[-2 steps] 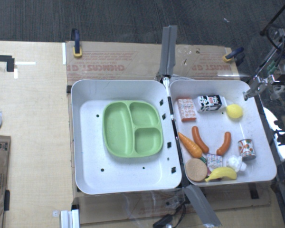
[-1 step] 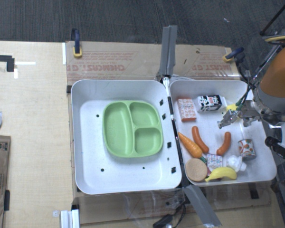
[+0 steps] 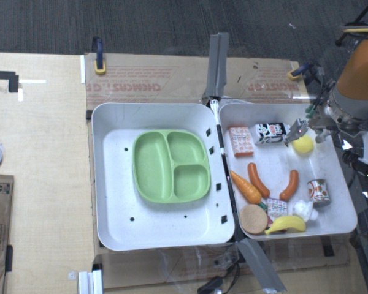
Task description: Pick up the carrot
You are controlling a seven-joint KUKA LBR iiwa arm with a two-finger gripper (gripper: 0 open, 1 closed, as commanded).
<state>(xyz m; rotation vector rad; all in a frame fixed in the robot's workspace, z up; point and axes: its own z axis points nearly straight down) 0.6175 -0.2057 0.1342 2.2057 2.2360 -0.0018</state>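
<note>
The carrot (image 3: 245, 187) is orange and lies slanted in the right bin (image 3: 346, 210), near the bin's left wall, with its tip toward the upper left. My gripper (image 3: 297, 131) hangs over the upper right part of that bin, just above a yellow lemon (image 3: 303, 144) and well to the upper right of the carrot. Nothing shows held in it. The grey arm with its orange band (image 3: 359, 72) comes in from the right.
Close beside the carrot lie two sausages (image 3: 258, 179) (image 3: 289, 185), a brown round disc (image 3: 254, 219), a banana (image 3: 286, 225), a small box (image 3: 277, 207) and a can (image 3: 319, 192). A pink box (image 3: 240, 141) and a milk carton (image 3: 270, 132) sit farther back. The left bin (image 3: 110, 225) holds a green divided plate (image 3: 171, 165).
</note>
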